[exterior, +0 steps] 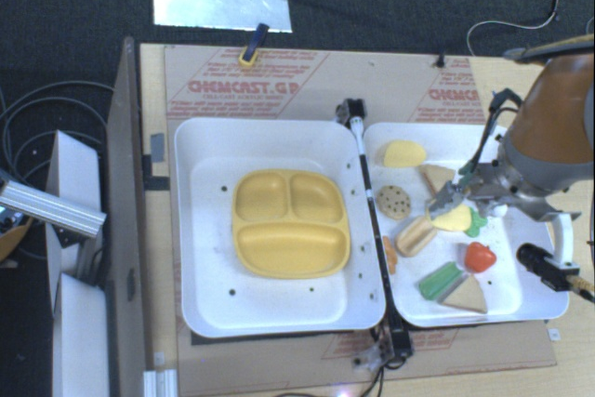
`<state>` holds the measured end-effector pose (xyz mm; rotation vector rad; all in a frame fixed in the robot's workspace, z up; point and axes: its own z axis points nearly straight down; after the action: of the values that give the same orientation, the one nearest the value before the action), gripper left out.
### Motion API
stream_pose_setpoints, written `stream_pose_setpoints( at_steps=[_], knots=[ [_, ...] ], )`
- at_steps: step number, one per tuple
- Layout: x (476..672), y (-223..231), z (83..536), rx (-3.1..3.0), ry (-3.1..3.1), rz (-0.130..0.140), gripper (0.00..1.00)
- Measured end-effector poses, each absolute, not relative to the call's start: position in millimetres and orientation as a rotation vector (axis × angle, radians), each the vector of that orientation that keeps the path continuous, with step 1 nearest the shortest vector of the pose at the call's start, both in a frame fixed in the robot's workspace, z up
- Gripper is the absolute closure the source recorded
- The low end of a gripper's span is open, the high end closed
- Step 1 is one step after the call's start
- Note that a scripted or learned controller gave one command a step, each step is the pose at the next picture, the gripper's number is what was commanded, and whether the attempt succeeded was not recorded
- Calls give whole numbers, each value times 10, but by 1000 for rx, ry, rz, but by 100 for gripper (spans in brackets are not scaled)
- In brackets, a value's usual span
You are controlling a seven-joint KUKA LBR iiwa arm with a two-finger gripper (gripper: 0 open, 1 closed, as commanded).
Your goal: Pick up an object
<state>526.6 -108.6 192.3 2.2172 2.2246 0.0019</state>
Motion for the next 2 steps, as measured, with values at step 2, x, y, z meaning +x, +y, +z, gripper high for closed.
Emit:
stream_pose_setpoints(
  at_steps=[2],
  knots=[
    [4840,-1839,873,2227,2226,-5,0]
  ],
)
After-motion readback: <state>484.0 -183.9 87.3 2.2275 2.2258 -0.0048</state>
